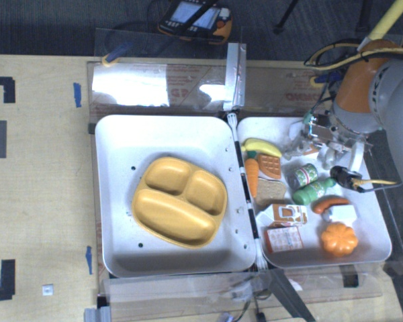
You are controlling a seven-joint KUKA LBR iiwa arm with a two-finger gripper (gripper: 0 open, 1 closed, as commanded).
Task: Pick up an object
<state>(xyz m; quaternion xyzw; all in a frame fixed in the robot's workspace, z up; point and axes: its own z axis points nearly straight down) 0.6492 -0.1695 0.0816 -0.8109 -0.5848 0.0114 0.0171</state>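
Note:
The right bin (378, 215) holds several toy foods: a yellow banana (262, 146), an orange carrot (252, 177), a small can (305, 175), a green piece (310, 192), a red sausage (330, 204), an orange pumpkin (339, 239) and two small cartons (289, 213) (284, 239). My gripper (324, 145) hangs over the bin's far right part, just beyond the can and right of the banana. Nothing is visibly held by it. The grey arm with its orange band (357, 89) comes in from the upper right.
The left bin (114, 180) holds a yellow divided plate (180, 200). A clear plastic panel (162, 86) stands behind the bins. A handheld controller (193, 20) lies on the floor beyond. Cables (326, 54) run near the arm.

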